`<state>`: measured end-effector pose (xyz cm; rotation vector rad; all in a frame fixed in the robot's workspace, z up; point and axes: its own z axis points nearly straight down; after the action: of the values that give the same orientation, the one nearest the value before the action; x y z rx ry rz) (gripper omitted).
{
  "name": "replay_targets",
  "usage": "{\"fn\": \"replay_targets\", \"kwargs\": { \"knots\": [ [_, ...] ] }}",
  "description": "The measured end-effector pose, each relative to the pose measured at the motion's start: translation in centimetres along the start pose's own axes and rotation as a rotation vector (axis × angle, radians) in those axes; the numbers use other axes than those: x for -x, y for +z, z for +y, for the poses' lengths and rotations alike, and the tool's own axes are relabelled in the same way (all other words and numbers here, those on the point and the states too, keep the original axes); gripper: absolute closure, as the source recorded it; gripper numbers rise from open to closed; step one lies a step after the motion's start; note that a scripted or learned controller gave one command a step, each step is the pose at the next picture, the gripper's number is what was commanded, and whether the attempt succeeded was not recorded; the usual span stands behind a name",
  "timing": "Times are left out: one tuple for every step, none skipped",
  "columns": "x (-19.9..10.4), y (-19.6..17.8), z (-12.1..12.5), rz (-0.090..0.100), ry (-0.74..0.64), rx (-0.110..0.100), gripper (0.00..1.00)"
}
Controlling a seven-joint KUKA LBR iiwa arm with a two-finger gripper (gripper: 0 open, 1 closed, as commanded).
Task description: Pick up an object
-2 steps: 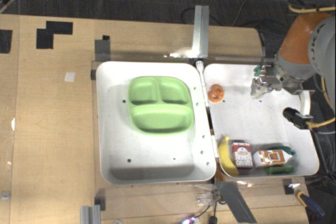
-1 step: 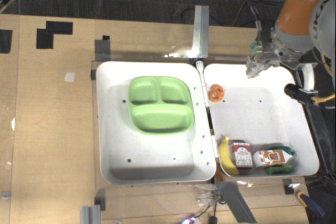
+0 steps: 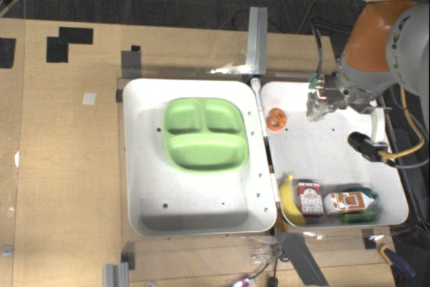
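In the camera view, the worktop (image 3: 60, 165) carries two shallow white bins side by side. The left bin (image 3: 144, 165) holds a green divided tray (image 3: 203, 133), lying flat near its middle. The right bin (image 3: 322, 158) holds the loose things that could be picked. A small orange round object (image 3: 276, 119) sits close to the bin's left wall, in the upper part. Along the bin's near edge lie a banana (image 3: 289, 200), a small red-and-white carton (image 3: 308, 198) just beside it, then an orange-and-white carton (image 3: 347, 201) with a green item (image 3: 357, 217) tucked against its lower side. These four lie close together in a row, some touching.

The arm reaches in from the right, and the gripper (image 3: 320, 103) hangs over the upper part of the right bin, to the right of the orange round object and well apart from the row at the near edge. Whether the gripper is spread or pressed together cannot be told from this angle, and nothing can be seen held in it.

By my reading, the step in hand is the approach: no object is lifted yet. The orange round object looks the nearest candidate. The next move would call for shifting the gripper left until it stands over that object, then lowering it with care for the bin wall beside it.
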<state>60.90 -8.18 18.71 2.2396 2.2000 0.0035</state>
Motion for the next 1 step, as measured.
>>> {"fn": "replay_targets", "kwargs": {
  "knots": [
    [-0.01,-0.69,5.32,-0.001,-0.017,0.003,1.00]
  ]
}}
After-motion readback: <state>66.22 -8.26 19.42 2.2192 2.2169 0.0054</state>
